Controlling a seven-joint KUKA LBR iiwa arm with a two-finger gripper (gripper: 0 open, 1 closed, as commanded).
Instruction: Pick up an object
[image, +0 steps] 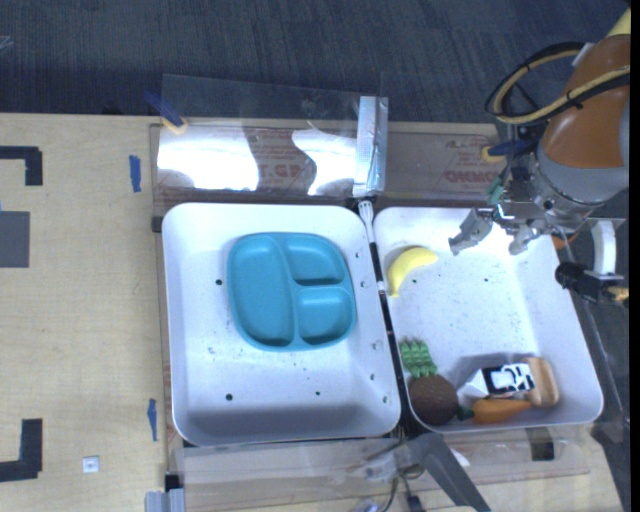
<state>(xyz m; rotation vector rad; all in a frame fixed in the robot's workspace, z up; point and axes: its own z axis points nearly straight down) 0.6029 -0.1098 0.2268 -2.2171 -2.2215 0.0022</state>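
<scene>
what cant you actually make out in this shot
- Camera view: the black-and-white label on the tan packet is too small to read.
- The brown round fruit hides the green leafy piece's lower end.
- The grey two-finger gripper: fingers apart, nothing between them.

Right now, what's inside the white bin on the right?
In the right bin: a yellow banana, a green leafy piece, a brown round fruit, a carrot and a small package, its underside hidden.

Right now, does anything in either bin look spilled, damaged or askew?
Nothing stands out. The blue tray lies flat in the left bin; the banana and other items sit inside the right bin.
</scene>
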